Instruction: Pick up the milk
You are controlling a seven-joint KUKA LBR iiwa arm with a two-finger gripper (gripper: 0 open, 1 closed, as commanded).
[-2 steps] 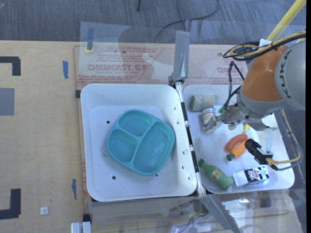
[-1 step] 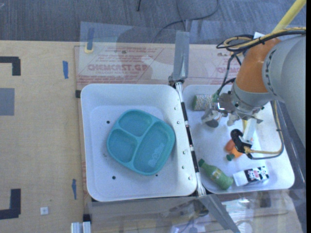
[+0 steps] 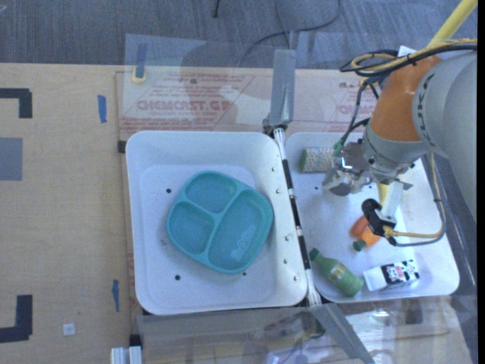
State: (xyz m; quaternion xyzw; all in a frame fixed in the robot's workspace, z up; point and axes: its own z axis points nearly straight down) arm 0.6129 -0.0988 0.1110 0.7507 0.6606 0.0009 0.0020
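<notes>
The milk (image 3: 391, 274) is a small white carton with black cow patches. It lies on its side near the front right corner of the right bin (image 3: 326, 222). My gripper (image 3: 343, 182) hangs over the back part of that bin, below the orange band of the arm. It is well behind the milk and apart from it, with nothing seen in its grasp.
A green bottle (image 3: 338, 274) lies just left of the milk. An orange toy piece (image 3: 366, 233) with a black cable end sits between gripper and milk. A grey-green can (image 3: 318, 158) lies at the bin's back. The left bin (image 3: 151, 158) holds a teal divided plate (image 3: 220, 221).
</notes>
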